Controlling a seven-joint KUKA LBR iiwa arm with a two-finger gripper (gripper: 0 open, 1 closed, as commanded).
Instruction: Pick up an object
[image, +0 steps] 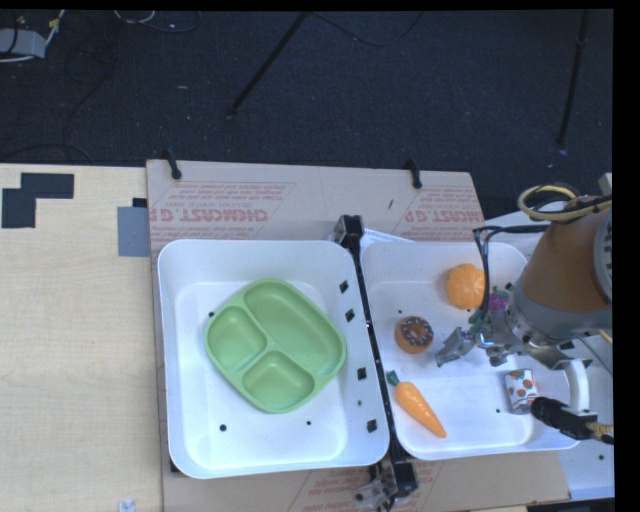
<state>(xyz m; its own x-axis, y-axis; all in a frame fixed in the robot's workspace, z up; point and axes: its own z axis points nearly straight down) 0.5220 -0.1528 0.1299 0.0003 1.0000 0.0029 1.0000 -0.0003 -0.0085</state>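
Hovering in the right bin (440, 445), the gripper (455, 348) is approaching the doughnut (413, 333) with fingers parted, empty; descending and closing comes next.

Two white bins (190, 300), one green plate (275, 345), one orange (465, 285), one doughnut (413, 334), one carrot (420, 408)
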